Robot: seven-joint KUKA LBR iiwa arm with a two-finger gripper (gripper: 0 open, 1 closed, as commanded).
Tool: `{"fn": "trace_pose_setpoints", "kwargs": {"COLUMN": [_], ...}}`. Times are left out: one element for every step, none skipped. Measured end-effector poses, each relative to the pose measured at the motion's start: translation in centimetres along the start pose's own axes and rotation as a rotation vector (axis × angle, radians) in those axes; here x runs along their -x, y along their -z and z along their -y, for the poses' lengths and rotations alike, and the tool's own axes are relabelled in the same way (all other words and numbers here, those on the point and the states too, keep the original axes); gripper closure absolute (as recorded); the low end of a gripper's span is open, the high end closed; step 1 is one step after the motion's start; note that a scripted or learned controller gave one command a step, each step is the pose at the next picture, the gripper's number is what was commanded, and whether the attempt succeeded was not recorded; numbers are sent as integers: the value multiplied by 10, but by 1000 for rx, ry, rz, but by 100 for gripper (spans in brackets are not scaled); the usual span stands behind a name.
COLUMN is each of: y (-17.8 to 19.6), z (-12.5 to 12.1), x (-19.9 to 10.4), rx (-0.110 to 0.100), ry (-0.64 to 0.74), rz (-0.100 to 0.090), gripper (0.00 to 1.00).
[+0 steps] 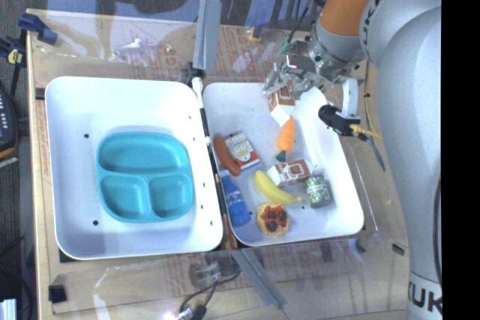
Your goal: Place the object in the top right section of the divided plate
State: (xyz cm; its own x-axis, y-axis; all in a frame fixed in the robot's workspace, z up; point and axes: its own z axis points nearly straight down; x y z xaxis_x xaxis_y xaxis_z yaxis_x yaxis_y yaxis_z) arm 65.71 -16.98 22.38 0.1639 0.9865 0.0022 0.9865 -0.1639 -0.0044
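The blue divided plate (144, 176) lies in the left bin (67, 97), with one long section at the top and two smaller ones below. My gripper (284, 88) hangs over the far end of the right bin (341, 217). It is shut on a small brown and white carton (283, 99), which shows between the fingers just above the bin floor. An orange carrot (286, 135) lies directly below the carton.
The right bin also holds a red sausage (226, 154), a small printed box (242, 150), a banana (274, 189), a second brown carton (292, 171), a green can (318, 191), a blue bottle (235, 202) and a fruit tart (272, 218).
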Motion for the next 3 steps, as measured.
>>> {"fn": "trace_pose_setpoints", "kwargs": {"y": [-34, -34, -34], "z": [51, 65, 93], "x": [-92, -137, -204], "rx": [-2, -3, -3], "ry": [65, 208, 536], "rz": [4, 3, 3], "gripper": [100, 100, 100]}}
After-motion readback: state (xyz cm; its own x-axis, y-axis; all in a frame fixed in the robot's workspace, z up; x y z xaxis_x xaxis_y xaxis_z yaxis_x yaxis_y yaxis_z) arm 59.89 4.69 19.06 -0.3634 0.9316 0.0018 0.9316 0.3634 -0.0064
